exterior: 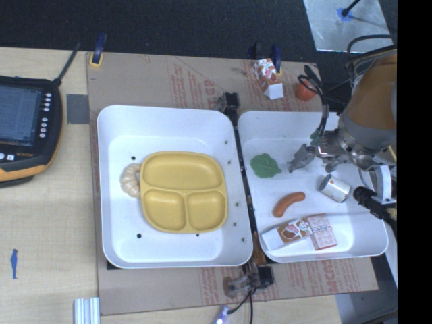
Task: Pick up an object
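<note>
- Two shallow white plastic bins sit side by side on a brown cardboard sheet: the left bin (108, 181) and the right bin (364, 248).
- The grey arm with its orange band reaches in from the right; its two-finger gripper (302, 158) hangs over the far middle of the right bin, its dark fingers slightly parted with nothing between them.
- Nothing is lifted yet, so I judge that the pick remains to be done.
- Just left of the gripper lies a crumpled green leaf-shaped toy (264, 165), the closest candidate.
- Nearer to me lie an orange-red toy sausage (289, 203), a small silver can on its side (334, 188), and a flat red-and-white printed packet (308, 232).
- The left bin holds a yellow three-compartment plastic tray (183, 191), with a pale ridged pastry toy (129, 179) touching its left edge.
- The packet's printing is too small to read; the cardboard bears faint red lettering, unreadable.
</note>
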Available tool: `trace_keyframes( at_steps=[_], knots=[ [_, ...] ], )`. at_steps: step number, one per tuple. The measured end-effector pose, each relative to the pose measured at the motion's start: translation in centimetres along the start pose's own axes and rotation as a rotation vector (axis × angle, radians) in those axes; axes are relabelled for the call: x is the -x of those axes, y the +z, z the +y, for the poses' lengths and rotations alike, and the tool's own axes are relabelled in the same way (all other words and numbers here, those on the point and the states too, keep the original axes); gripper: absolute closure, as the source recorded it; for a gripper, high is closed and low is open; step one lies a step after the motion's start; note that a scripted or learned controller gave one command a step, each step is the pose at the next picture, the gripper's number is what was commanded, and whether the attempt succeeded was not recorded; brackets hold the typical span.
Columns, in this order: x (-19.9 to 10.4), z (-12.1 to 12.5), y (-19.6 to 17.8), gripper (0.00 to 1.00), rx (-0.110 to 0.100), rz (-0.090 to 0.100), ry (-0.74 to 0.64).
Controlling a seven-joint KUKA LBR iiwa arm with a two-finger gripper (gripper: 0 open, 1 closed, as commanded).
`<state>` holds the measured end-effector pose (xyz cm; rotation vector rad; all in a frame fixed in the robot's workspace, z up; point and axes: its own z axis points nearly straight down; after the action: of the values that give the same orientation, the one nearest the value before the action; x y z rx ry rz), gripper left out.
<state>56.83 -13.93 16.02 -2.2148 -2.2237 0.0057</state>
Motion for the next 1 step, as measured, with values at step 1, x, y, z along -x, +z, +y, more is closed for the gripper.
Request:
trace_keyframes(
  at_steps=[1],
  knots=[
    [-1.90,-5.32,6.97,0.00,-0.001,0.001,-0.001]
  ],
)
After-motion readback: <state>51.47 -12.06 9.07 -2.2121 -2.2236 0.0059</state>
